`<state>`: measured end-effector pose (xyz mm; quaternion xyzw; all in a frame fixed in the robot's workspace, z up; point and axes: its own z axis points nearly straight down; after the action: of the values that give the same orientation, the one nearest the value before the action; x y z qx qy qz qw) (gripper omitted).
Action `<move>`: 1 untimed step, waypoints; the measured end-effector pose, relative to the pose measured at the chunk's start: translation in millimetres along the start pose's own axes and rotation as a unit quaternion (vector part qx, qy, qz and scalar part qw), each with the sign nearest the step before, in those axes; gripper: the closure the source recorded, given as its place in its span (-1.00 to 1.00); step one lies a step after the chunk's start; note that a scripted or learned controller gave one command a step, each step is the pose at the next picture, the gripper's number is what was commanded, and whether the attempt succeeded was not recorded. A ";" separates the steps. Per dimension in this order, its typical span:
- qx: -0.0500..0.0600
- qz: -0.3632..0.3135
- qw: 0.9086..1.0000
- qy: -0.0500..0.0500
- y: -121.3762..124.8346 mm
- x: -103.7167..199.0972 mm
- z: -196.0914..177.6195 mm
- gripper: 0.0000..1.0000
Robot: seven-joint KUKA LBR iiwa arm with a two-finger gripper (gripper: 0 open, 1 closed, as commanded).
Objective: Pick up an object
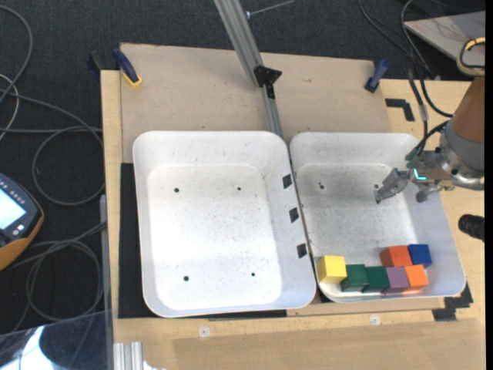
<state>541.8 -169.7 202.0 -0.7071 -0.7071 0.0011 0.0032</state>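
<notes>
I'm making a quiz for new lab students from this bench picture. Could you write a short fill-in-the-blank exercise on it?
1. All the coloured blocks lie in the ____ bin.
2. The block farthest left in the cluster is ____.
3. The blue block touches the ____ block on its left.
4. The gripper hovers over the right bin, holding ____.

Missing words: right; yellow; red; nothing

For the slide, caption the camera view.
Pincer open above the right bin, coloured blocks clustered along its near edge.
</notes>
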 end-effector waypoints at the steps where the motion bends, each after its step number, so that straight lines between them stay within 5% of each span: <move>1: -0.002 0.000 1.000 -0.001 0.7 0.1 -2.5 -1.00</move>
<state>542.5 -169.5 204.5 -0.7069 -0.7073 -0.0002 0.0012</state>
